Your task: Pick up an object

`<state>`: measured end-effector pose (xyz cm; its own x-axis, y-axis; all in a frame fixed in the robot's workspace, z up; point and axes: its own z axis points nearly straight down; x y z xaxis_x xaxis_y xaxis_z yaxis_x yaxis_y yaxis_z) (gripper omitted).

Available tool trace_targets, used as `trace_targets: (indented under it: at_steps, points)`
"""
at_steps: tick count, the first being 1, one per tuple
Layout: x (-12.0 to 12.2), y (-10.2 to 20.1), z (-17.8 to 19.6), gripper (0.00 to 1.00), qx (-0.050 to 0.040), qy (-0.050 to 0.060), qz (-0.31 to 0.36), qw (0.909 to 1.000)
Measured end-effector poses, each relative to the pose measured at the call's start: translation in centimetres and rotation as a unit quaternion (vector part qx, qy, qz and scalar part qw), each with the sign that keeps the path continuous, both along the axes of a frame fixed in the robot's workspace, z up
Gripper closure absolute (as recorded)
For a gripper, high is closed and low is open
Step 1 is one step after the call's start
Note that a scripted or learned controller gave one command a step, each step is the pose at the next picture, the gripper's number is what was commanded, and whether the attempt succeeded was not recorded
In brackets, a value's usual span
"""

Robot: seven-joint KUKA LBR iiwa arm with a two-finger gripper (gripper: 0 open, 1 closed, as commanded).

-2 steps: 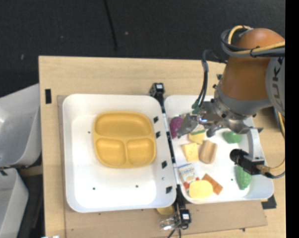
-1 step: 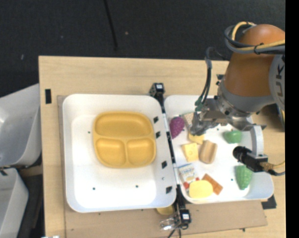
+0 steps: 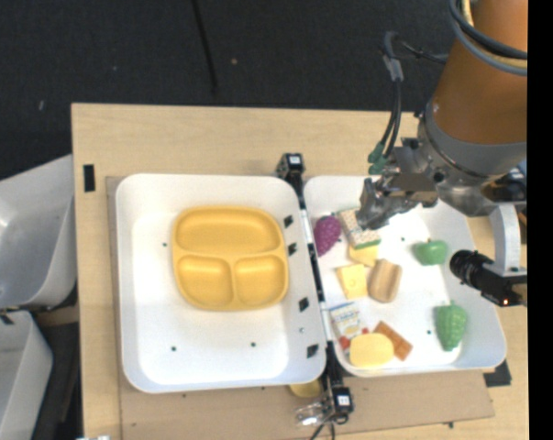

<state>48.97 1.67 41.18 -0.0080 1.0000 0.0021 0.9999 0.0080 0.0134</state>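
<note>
A pale wooden worktop (image 3: 212,140) bears two shallow white bins; the left bin (image 3: 148,337) holds a yellow three-compartment plastic plate (image 3: 230,255). In the right bin (image 3: 478,351), the grey gripper (image 3: 372,216) hangs over a small white-and-yellow block (image 3: 361,237) at the bin's ten o'clock; whether its jaws are open or closed cannot be told.

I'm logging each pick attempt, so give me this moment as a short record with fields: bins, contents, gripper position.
left bin: yellow divided plate
right bin: purple grapes, yellow cheese wedge, bread roll, two green vegetables, small carton, yellow block, orange piece
gripper: low over the right bin's far left part, above a small pale item
grasp: cannot tell
</note>
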Motion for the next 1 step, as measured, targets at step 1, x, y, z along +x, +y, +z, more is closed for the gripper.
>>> trace_targets:
  at_steps: [1]
  points:
    - [0.05, 4.38, 4.73, 1.00, -0.0005, 0.003, -0.001, 1.0000]
